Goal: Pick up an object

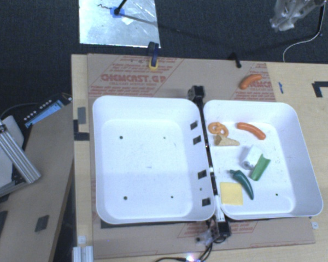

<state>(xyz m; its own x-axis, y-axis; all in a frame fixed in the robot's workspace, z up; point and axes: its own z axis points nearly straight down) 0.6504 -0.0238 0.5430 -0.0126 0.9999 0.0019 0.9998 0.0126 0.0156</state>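
Gripper [288,12] sits high at top right, well off the bins; blurry, can't tell its jaw state, nothing visibly held. Candidates all in right bin [300,146]: pretzel [218,129], sausage [251,130], white block [251,156] touching green piece [259,167], dark green pepper [243,182] touching yellow slice [231,193]. Risk: the touching pairs may snag two items or slip, and the flat slice looks hard to pinch.

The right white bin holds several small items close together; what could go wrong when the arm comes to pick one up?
1. The dark green pepper, light green piece and white block lie touching or nearly so, so a grasp may catch two or push one aside.
2. The flat yellow square lies low on the floor of the right white bin and may slip away.
3. The pretzel sits near the dividing wall, leaving little room.
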